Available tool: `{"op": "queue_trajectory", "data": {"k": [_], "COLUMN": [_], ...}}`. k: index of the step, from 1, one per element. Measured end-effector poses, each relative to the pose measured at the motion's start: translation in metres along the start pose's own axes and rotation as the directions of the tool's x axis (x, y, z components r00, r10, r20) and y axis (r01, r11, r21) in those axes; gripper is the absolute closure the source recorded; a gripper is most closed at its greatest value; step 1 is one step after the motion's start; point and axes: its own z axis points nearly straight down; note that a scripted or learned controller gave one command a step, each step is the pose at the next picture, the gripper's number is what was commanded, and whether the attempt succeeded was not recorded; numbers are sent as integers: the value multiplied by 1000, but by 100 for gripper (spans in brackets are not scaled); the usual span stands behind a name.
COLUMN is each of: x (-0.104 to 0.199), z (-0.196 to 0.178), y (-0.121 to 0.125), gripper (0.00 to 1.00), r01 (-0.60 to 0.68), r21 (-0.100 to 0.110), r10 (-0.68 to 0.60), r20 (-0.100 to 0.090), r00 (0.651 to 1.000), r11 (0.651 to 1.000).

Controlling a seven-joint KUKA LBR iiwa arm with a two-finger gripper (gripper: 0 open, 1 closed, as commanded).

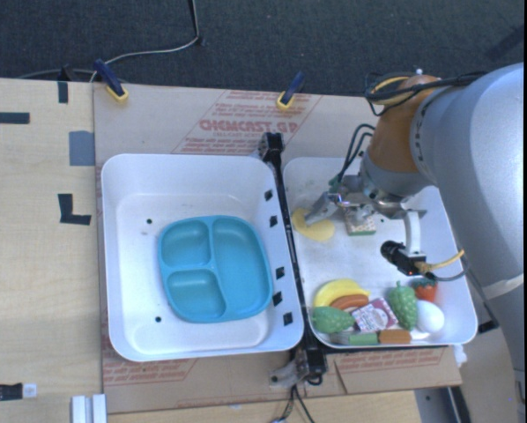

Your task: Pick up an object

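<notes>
On the desk, the left bin carries a blue divided plate lying flat in its middle, likely a drop-off spot, while right of that plate, past the divider, the right bin keeps its toys heaped in the near corner: a green vegetable, a yellow piece and a white egg. Farther right of the plate than the divider, a pale yellow object lies alone, an easy target. The gripper hangs just over it, jaws parted slightly, clasping nothing that I can see.
</notes>
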Motion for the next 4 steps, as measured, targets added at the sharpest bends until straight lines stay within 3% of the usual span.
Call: {"op": "queue_trajectory", "data": {"k": [1, 2, 3, 4], "x": [-3, -3, -40, -85], "z": [1, -1, -22, -45], "y": [28, 23, 3, -43], "gripper": [0, 0, 0, 0], "r01": [2, 4, -1, -1], "r21": [3, -7, 9, 10], "r10": [-2, -4, 1, 1], "r20": [-3, -2, -3, -2], "r00": [1000, 1000, 1000, 1000], "r11": [1000, 1000, 1000, 1000]}}
